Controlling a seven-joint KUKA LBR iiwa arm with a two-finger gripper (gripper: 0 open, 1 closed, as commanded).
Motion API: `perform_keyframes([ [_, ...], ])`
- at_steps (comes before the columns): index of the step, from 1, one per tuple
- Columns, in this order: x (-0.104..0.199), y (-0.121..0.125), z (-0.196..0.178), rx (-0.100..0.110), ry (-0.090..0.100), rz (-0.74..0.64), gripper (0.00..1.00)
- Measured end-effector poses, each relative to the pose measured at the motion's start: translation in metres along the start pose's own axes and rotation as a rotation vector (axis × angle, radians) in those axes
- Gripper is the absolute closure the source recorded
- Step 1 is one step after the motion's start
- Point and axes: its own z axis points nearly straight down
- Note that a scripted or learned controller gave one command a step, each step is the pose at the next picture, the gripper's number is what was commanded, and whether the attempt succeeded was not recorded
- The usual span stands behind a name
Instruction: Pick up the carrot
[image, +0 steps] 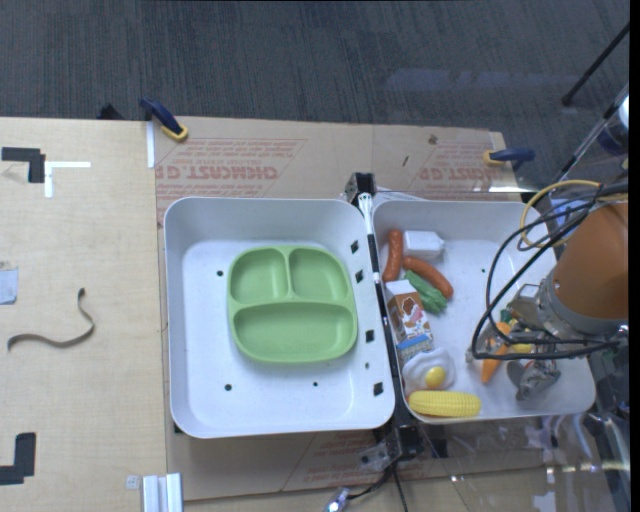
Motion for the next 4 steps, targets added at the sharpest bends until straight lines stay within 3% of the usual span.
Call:
perform_keyframes([
  [1,-0.004,0.001,-0.009,0.001,-0.005,-0.004,1.0],
  [2,-0.004,0.0,-0.009,0.001,-0.004,-0.003,0.0],
  [3,-0.006,0.013,0.0,-0.001,0.0,-0.028,0.0],
  [4,-0.013,-0.004,0.0,0.002,0.0,0.318,0.0],
])
